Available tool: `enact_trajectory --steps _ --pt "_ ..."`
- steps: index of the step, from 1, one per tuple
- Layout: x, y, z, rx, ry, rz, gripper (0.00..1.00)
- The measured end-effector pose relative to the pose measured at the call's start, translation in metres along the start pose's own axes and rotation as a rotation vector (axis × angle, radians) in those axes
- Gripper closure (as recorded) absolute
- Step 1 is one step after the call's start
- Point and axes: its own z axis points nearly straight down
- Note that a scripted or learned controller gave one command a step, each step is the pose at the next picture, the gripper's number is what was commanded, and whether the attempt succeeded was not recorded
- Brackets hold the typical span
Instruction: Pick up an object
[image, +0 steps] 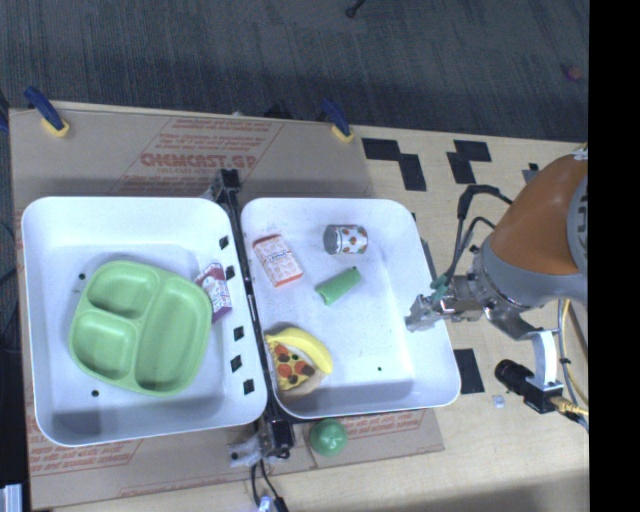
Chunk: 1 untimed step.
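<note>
The right bin (395, 375) holds a small can (345, 239), an orange-and-white box (277, 259), a green cylinder (338, 285), a banana (303, 345) and a pizza slice toy (291, 370). My gripper (425, 312) hangs over the right bin's right rim, well right of the green cylinder and with nothing visibly in it. The arm's orange band (545, 215) sits to the right of it.
The left bin (60, 225) carries a green divided plate (140, 327) and a small dark red packet (214, 287) near its right wall. A green ball (327, 436) lies on the cardboard below the bins. Blue clamps (47, 110) hold the cardboard's far edge.
</note>
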Motion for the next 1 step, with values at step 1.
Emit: enact_trajectory --steps 1 --pt "0.0723 0.0014 -0.0327 -0.005 -0.001 -0.001 1.0"
